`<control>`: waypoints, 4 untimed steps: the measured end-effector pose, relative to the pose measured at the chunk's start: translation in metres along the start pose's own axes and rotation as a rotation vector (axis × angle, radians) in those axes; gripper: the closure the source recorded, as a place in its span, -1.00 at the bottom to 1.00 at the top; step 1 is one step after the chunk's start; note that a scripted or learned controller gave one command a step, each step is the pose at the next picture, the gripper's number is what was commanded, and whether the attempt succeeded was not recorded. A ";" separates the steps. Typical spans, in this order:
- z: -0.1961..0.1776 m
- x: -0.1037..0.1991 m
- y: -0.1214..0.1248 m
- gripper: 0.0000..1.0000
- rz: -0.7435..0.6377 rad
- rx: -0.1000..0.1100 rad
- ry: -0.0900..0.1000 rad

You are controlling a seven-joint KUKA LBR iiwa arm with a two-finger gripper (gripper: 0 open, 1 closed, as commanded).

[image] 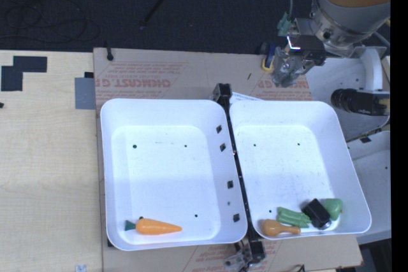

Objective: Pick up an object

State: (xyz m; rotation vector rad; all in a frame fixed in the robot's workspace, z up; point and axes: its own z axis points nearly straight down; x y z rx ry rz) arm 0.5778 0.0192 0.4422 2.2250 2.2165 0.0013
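The end effector [288, 72] is poised beyond the right white plastic bin [344, 156] at 12 o'clock; its state cannot be told. The lone orange plastic carrot [156, 226], at 7 o'clock in the left bin [111, 156], is best approached vertically, across its width.

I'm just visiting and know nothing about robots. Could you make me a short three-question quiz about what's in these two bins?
1. True or false: the toy carrot lies in the left bin.
2. Which corner of the right bin holds the cluster of items? A) far left B) near right C) far right
3. Fill in: the gripper is above the bench beyond the ____ bin.

Key: 1 true. 2 B, where the black block, green pieces and tan piece sit together. 3 right.
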 end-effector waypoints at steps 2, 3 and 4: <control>0.184 -0.057 0.022 1.00 -0.001 0.013 -0.001; 0.063 -0.006 0.069 1.00 -0.010 -0.010 0.000; 0.101 -0.038 0.035 1.00 -0.002 0.008 -0.001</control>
